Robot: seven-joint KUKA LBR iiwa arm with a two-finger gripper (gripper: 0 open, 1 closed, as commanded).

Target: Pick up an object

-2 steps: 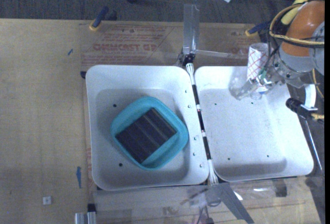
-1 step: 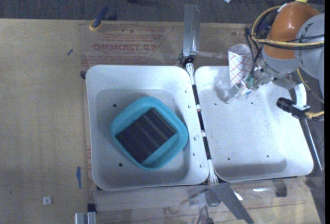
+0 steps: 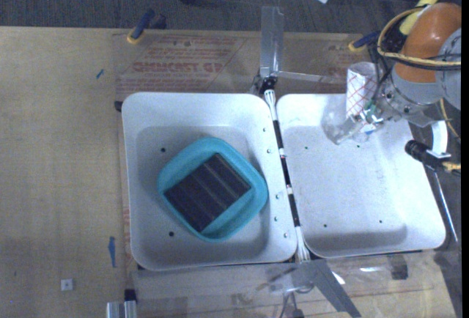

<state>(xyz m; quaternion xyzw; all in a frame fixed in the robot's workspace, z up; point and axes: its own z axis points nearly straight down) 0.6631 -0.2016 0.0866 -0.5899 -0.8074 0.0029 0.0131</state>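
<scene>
Gripper: the gripper (image 3: 360, 124) is seen over the far right part of the right bin, at the end of the grey arm with the orange band; whether it is spread or pressed together cannot be told, as that part is blurred.
Cup: a white paper cup with a red criss-cross pattern (image 3: 360, 91) is seen right at the gripper, above the far edge of the right bin; whether it is gripped cannot be told.
Clear thing: something pale and see-through (image 3: 338, 128) is seen just beside the gripper on its left, low over the bin floor; what it is cannot be made out.
Right bin: the right bin (image 3: 352, 199) is white and shallow.
Left bin: the left bin (image 3: 146, 126) is touching the right one along the middle seam.
Container: a teal square container (image 3: 249, 185) is lying in the left bin, turned at a slant, with a dark ribbed block (image 3: 207, 190) resting inside it.
</scene>
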